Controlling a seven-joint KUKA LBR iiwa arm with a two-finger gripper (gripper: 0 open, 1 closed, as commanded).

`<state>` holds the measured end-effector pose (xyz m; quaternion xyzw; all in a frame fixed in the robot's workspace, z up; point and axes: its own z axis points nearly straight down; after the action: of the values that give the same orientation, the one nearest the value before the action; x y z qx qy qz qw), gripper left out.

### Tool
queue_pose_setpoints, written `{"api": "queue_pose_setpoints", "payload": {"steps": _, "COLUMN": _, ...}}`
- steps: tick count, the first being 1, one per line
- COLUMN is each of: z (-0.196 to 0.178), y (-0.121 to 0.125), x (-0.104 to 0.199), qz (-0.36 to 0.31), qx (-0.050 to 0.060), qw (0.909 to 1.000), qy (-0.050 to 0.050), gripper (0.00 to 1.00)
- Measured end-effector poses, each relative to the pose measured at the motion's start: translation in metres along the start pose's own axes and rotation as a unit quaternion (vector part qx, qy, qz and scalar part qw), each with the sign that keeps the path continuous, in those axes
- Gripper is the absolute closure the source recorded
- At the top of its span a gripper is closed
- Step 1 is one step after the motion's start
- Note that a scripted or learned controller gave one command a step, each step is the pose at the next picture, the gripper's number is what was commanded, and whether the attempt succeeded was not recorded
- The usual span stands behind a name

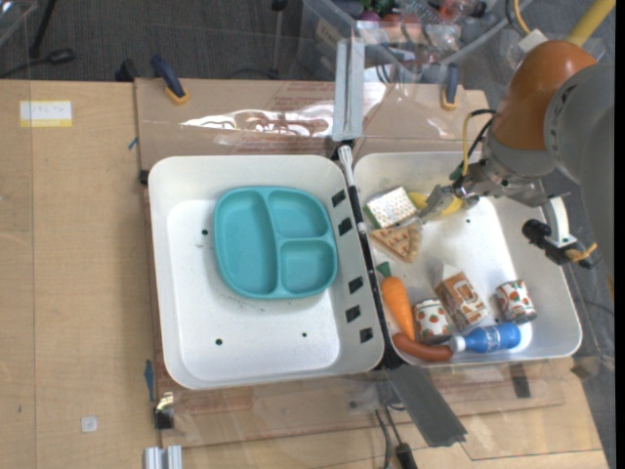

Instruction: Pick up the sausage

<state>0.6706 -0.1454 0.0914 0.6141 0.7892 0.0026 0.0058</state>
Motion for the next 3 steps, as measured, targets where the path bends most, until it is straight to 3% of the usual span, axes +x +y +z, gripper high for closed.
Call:
{"api": "queue_pose_setpoints", "payload": {"steps": 1, "z": 0.0, "y": -0.016, "x": 0.041, "qz": 0.002, "qx": 0.0, "qw": 1.0, "qy": 0.0, "gripper": 0.0}}
{"api": "queue_pose_setpoints", "payload": {"steps": 2, "z": 0.0, "y": 0.006, "x": 0.025, "qz": 0.0, "qx": 0.001, "qw": 1.0, "qy": 0.0, "gripper": 0.0}}
{"api": "queue_pose_setpoints", "payload": {"steps": 3, "z": -0.001, "y": -0.036, "x": 0.05, "qz": 0.152, "qx": 0.0, "qw": 0.9883, "qy": 0.001, "gripper": 0.0}}
